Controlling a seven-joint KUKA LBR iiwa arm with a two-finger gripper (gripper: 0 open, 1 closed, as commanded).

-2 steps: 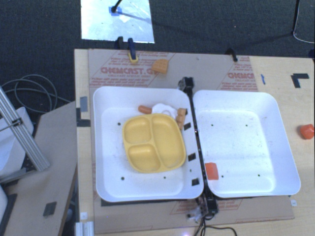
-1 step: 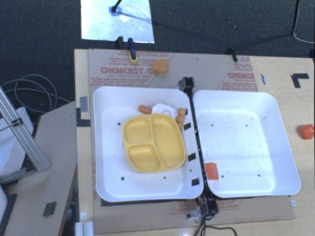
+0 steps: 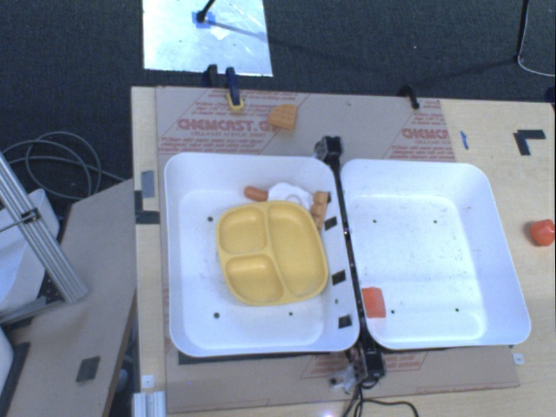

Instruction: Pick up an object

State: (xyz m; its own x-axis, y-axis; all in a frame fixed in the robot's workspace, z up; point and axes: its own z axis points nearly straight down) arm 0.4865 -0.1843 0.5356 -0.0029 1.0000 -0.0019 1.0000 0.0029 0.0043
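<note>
Lying at the lower left corner of the right bin [image 3: 486,233], an orange block [image 3: 373,301] is seen, a yellow divided plate [image 3: 271,253] is found in the left bin [image 3: 187,259], and the claw's state cannot be told.

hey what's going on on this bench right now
Nothing is being handled at this moment. Two shallow white bins sit side by side. The left bin holds a yellow divided plate, with a small orange piece, a white item and a tan piece behind it. The right bin holds an orange block near its front left corner. A tan block and another orange object lie on the bench outside the bins.
</note>
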